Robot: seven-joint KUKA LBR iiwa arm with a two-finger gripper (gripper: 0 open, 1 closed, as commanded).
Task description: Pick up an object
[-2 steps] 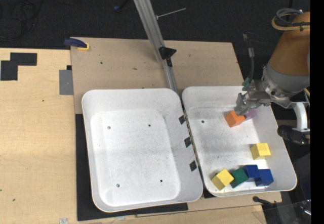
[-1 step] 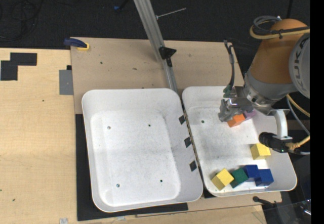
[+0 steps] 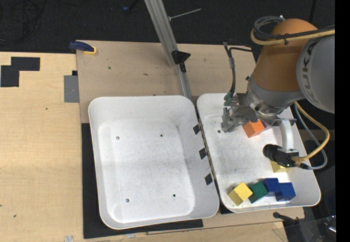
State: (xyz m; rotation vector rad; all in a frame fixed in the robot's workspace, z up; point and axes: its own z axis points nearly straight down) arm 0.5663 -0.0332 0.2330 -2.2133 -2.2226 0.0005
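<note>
1. Hovering low in the right shallow white plastic bin (image 3: 216,105), the grey metal gripper (image 3: 230,121); grip state unclear, cannot tell.
2. Small orange block (image 3: 252,128) lies beside it, not lifted.
3. Pickup still pending.

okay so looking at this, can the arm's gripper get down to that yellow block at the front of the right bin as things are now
Probably yes. The yellow block lies uncovered near the front edge of the right bin, with bare floor between it and the gripper. A green block sits right against its side, which could crowd one finger.
</note>
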